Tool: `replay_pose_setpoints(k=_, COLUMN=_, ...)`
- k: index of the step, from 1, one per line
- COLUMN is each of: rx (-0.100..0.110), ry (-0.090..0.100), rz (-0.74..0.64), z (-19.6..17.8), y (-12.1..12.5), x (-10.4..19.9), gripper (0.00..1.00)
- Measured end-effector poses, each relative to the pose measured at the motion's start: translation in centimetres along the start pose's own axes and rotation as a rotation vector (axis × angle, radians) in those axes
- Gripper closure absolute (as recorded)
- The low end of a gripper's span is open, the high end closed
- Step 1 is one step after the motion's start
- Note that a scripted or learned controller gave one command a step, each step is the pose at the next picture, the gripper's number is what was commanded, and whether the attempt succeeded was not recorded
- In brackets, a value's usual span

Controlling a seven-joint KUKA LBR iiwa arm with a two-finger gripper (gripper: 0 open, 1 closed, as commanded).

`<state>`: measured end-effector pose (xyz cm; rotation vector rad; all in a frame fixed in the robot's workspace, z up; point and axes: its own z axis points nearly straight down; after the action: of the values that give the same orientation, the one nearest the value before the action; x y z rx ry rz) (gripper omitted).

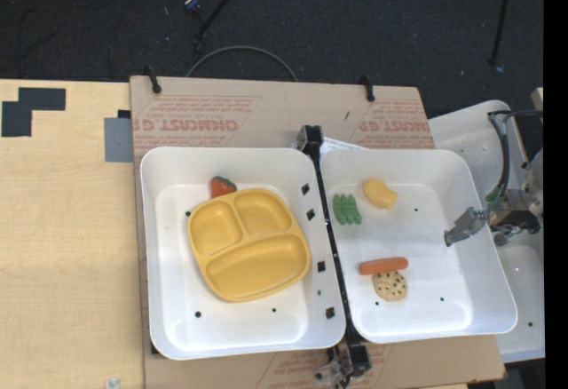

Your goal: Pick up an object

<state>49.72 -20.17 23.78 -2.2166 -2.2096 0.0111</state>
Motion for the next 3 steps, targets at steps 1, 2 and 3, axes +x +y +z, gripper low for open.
replay_pose_setpoints(k=1, rx=-0.012, ry=-0.003, rz=-0.003, z=-0.6, y=0.2, x=0.0, gripper=0.00)
replay_pose_setpoints(k=2, rx=-0.005, ry=0.000, rz=-0.003, z=5.8, y=-0.2, x=-0.1, gripper=0.00)
replay_pose_setpoints(k=3, rx=-0.005, ry=0.001, rz=-0.003, z=12.2, y=-0.2, x=0.0, gripper=0.00)
